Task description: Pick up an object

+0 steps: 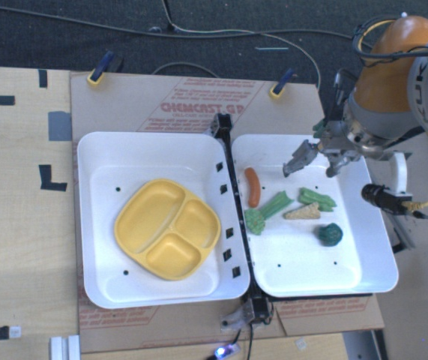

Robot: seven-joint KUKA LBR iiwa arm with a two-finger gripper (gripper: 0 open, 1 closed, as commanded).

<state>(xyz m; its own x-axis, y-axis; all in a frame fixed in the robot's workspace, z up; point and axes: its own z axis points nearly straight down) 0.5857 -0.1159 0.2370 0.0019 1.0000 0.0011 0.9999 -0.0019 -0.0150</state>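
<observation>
A KUKA arm's gripper [318, 161] hovers with its two fingers spread wide and nothing between them above the right bin [371, 276], poised over the far part of the bin where a handful of toy foods lie. Below and to the camera's left of the fingertips sit an orange sausage [252, 187] near the divider, a green broccoli piece [266, 211], a green bean pod [316, 198] touching a pale wedge [303, 213], and a dark green round lump [330, 235] set apart toward the near side. The left bin [94, 223] holds a yellow divided plate [168, 228].

Any of these would satisfy the task — the sausage or the round lump look the safest picks, since each lies by itself with bare floor on both sides. A clean grasp likely calls for centring the open fingers across the item's narrow width, descending straight to the bin floor, then closing; the pod and wedge, pressed together, risk a double or slipping catch.
</observation>
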